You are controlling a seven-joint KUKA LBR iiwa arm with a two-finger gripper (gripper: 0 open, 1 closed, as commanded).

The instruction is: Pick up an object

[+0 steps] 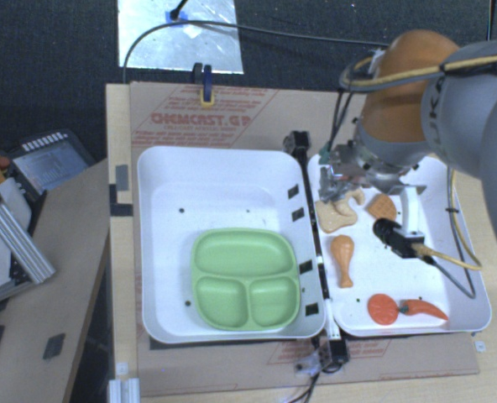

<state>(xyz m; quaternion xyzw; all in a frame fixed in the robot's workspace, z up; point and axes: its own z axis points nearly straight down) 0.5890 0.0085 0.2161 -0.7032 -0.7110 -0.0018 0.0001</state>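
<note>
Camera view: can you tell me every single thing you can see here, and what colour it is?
Bins: 2, white, side by side, left bin and right bin
Divided plate: 1, green, in the left bin
Flat pale piece: 1, beige, right bin, far left part
Brown piece: 1, orange-brown, right bin, beside the pale piece
Drumstick toy: 1, tan-orange, right bin, near its left wall
Round toy: 1, red, right bin, near edge
Pointed toy: 1, orange-red, next to the round toy
Foil sheet: 1, silver, beyond the bins
Arm: 1, grey and orange, from the right
Gripper: 1, metal, just above the flat pale piece
</note>
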